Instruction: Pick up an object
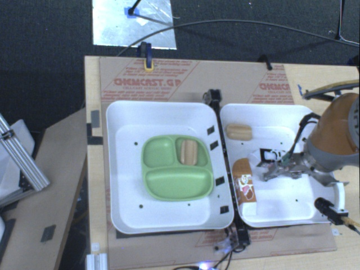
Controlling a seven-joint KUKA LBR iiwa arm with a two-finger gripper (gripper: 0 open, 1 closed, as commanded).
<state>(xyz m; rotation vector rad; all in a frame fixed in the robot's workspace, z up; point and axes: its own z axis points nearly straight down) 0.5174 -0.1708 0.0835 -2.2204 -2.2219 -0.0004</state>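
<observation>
A green divided plate point(178, 177) lies in the left bin point(121, 151), with a tan bun-like piece point(188, 152) in its upper right compartment. In the right bin point(281, 117) lie a tan bread roll point(239, 132) near the back left and a brown and white packet point(244, 185) along the left wall. My gripper point(269, 174) hangs low in the right bin's middle, just right of the packet, with nothing seen between its fingers.
The grey and orange arm point(334, 139) comes in over the right bin's right side. A black divider with clips point(224, 167) runs between the two bins. Cardboard point(185, 77) lies under the bins.
</observation>
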